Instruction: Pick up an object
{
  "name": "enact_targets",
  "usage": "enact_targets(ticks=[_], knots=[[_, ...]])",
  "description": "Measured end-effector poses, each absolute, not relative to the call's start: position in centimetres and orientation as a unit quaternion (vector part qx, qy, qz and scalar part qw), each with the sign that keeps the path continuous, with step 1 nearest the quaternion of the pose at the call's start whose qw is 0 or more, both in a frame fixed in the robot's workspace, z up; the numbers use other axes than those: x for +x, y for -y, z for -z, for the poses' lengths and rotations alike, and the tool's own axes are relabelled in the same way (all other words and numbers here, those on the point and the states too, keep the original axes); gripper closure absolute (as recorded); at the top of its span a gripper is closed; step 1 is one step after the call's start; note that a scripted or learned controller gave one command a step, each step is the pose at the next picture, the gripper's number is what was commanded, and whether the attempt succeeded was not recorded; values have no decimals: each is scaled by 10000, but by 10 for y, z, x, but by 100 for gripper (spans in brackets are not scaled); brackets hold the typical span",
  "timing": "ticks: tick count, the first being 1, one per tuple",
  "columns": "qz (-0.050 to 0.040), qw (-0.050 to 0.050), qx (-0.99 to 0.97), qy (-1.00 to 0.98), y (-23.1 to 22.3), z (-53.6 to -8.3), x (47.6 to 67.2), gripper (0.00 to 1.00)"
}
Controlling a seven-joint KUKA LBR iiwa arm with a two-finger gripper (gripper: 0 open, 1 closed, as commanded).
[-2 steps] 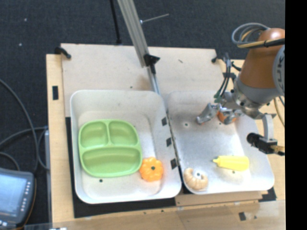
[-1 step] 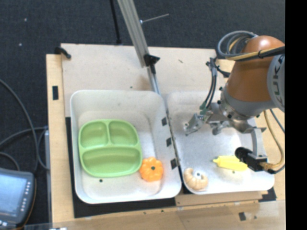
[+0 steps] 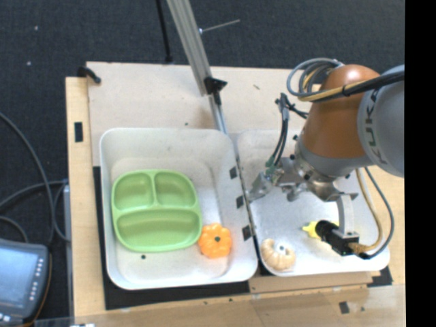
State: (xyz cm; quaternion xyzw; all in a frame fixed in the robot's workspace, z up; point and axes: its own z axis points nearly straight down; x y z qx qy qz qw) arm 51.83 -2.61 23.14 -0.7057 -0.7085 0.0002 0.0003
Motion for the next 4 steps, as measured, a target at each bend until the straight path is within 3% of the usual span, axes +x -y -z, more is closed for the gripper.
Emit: enact_targets(ticks=[1, 2, 3, 4], knots=[[26, -12, -7041, 7101, -28, -284, 490, 0], [17, -10, -7051, 7091, -25, -292, 492, 100], [14, -7, -7055, 7087, -25, -292, 492, 0], [23, -15, -7044, 7098, -24, -303, 493, 100]])
